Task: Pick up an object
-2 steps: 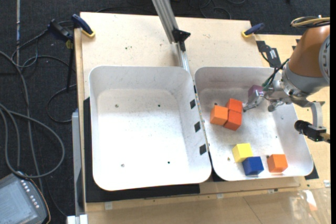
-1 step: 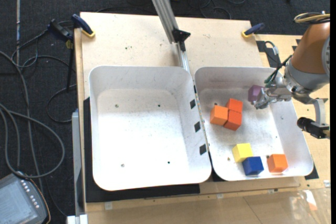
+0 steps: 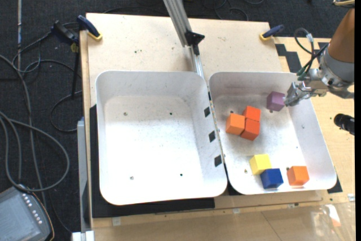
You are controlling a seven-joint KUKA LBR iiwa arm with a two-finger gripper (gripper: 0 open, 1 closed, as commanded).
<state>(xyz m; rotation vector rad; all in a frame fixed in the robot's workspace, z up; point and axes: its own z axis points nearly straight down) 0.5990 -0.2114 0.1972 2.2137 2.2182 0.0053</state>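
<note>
Dark carpet strewn with black cables surrounds a pale wooden bench (image 3: 152,42); two clamps with yellow tips sit at its far corners. A slanted metal rail (image 3: 172,0) runs down from the top of the view to the seam between the bins. Left bin (image 3: 107,121): shallow, white, speckled with small dark marks. Right bin (image 3: 324,169): shallow, white, holding six blocks. Purple block (image 3: 275,101): near the far right part of the right bin, just beside the gripper tips, seemingly touching them; whether it sits between the fingers cannot be told. Orange block (image 3: 236,123) and red-orange block (image 3: 251,122): touching, mid-bin, the latter looking like two cubes stacked or joined. Yellow block (image 3: 260,163): toward the near edge. Blue block (image 3: 272,178): touching the yellow one, nearer the rim. Small orange block (image 3: 298,175): just beside the blue one, at the near right corner. Arm (image 3: 341,51): grey with an orange band, entering from the right edge over the bin's right wall. Gripper (image 3: 293,96): low, pointing left toward the purple block; its open or closed condition cannot be made out.
</note>
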